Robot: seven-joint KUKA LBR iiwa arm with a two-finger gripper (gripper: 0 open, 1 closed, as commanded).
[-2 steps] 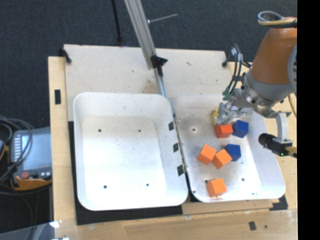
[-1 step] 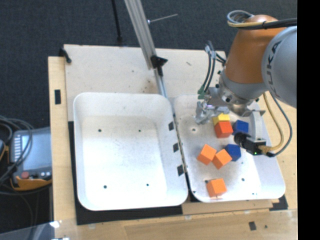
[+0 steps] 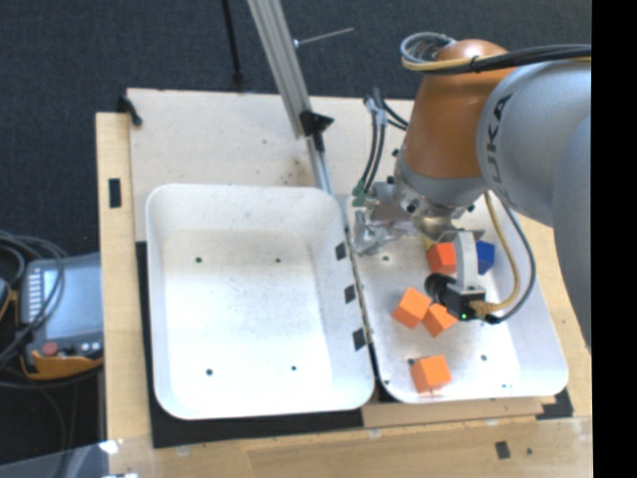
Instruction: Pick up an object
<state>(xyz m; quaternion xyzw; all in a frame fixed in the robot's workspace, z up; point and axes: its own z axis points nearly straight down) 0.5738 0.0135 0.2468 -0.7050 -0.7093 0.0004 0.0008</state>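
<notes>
- The left bin (image 3: pixel 249 297) rests on the counter (image 3: pixel 114 267).
- The gripper (image 3: pixel 370 225) is low at the right bin's (image 3: pixel 542 361) far-left corner; apart or together, I cannot tell.
- Two touching orange blocks (image 3: pixel 410 308) lie mid-bin, with a third orange block (image 3: pixel 431 372) nearer the front rim.
- A blue block (image 3: pixel 484 256) lies beside the arm.

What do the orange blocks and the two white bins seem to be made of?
The orange blocks: even, matte colour and crisp edges suggest foam, painted wood or plastic; the view cannot settle which. The left bin and right bin: probably moulded plastic, given smooth white walls and rounded corners; dark specks look like scuffs or dirt.
</notes>
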